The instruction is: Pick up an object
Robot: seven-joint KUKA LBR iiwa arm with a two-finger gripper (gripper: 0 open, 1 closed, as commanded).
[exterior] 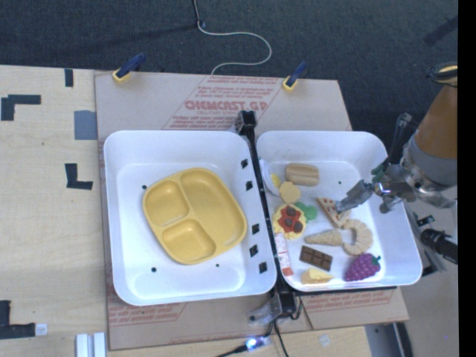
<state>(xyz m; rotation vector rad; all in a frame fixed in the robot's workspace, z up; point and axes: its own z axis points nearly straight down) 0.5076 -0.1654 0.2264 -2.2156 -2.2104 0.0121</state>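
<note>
Several toy foods crowd the right bin (372, 146) — gripper (348, 202) hangs low over the pizza slice (328, 208), nothing visibly held, jaw state unclear. Approach step, I'd judge; next calls for descending squarely onto one piece — yellow tray (195, 214) sits left.

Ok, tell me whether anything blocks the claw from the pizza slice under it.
Nothing visible does. The claw hangs right beside the pizza slice, with the croissant and cone lying just below it.
</note>
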